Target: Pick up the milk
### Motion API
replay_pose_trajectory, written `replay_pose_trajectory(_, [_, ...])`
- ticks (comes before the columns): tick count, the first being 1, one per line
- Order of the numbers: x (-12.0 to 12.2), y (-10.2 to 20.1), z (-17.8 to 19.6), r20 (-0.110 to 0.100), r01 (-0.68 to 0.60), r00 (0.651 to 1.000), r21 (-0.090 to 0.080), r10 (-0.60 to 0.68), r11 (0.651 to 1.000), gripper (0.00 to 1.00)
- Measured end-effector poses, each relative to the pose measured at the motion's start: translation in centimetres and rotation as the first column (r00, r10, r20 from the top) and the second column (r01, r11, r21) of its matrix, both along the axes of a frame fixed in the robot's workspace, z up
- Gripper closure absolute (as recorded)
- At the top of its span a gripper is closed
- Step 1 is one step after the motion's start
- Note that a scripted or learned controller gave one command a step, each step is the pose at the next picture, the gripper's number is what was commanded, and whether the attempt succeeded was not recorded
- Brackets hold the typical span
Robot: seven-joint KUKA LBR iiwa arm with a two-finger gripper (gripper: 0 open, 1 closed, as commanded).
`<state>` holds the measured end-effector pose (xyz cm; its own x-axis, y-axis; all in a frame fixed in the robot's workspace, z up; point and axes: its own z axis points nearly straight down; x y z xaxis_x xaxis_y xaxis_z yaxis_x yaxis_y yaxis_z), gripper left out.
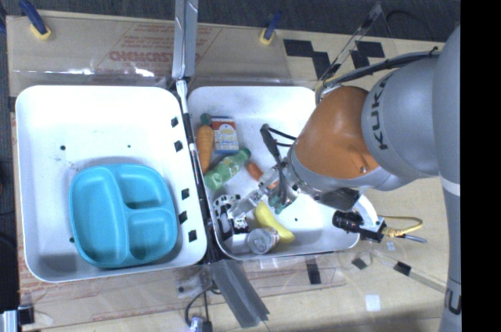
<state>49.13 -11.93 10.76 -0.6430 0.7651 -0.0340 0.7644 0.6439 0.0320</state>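
Observation:
The milk (225, 136) is a small white carton with a red top, lying in the right bin (258, 97) near its left wall. Just left of the carton lies an orange carrot (205, 147), and a green bottle (226, 169) rests below it. My gripper (270, 189) hangs low over the middle of the right bin, below and to the right of the milk and apart from it. It sits above a yellow banana (275, 221). The grey arm with its orange band (337, 138) covers the bin's right half.
A silver can (261, 241) and a black-and-white object (229, 214) lie by the right bin's front wall. The left bin (47, 111) holds a blue divided plate (121, 214). A black cable (270, 141) loops beside the wrist.

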Motion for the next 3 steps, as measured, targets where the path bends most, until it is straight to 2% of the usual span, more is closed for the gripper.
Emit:
replay_pose_trajectory(1, [7.2, 8.1, 8.4, -0.047, 0.02, 0.999, 0.006, -0.019, 1.0, 0.0])
replay_pose_trajectory(2, [-1.0, 4.2, 8.4, -0.049, 0.109, 0.993, 0.005, -0.109, 0.994, 0.0])
replay_pose_trajectory(3, [-0.8, 2.2, 0.2, -0.03, 0.132, 0.991, 0.009, -0.131, 0.991, 0.0])
